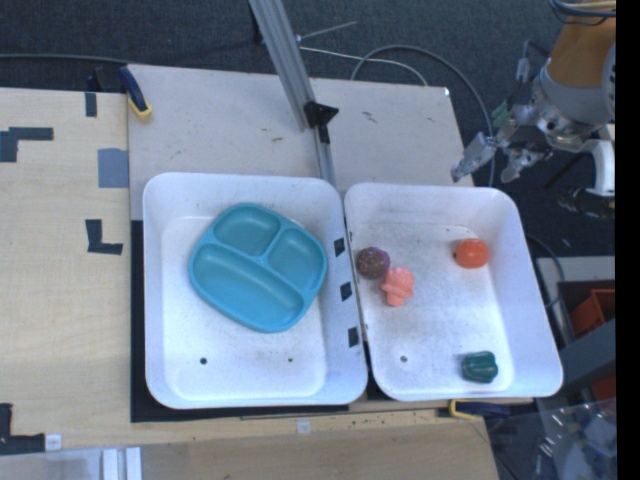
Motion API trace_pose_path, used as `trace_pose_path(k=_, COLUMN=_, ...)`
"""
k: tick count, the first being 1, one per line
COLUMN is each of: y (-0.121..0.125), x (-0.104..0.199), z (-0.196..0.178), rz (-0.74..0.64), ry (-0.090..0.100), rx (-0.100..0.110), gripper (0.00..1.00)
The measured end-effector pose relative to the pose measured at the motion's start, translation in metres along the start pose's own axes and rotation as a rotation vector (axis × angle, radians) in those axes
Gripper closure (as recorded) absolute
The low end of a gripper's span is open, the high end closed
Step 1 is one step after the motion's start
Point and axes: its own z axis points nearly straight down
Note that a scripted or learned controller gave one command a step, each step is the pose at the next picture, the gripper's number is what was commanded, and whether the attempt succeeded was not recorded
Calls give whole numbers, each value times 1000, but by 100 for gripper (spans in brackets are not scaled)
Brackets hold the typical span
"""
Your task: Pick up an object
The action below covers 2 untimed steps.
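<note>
Here the tabletop [60, 268] carries two shallow white bins side by side. The left bin [160, 298] holds a blue divided plate [258, 266], lying flat and filling much of its floor. The right bin [520, 268] holds four small objects, any of which could serve the task: a red-orange ball [471, 254] towards the far right side, a green piece [480, 366] near the front right corner, a pink figure [397, 286] close to the left wall, and a dark purplish ball [373, 261] just beside the pink figure, on its far side.

The arm [580, 58] stands at the upper right, outside the right bin, beyond its far right corner. Its hand [490, 158] hangs just past the bin's far rim, with its two fingers spread apart and nothing between them.

As a judgement, the task is barely begun: no object is lifted and all four rest on the bin floor. What is left is everything that matters, namely moving in over the bin, descending on one object, closing on it and raising it. The red-orange ball lies nearest the hand.
</note>
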Motion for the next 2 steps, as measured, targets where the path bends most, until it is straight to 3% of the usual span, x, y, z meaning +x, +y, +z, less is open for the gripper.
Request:
trace_pose_path(k=1, y=0, x=0, z=0, rz=0, ry=0, rx=0, gripper=0)
trace_pose_path(k=2, y=-7, x=-6, z=59, rz=1, ry=1, rx=6, gripper=0)
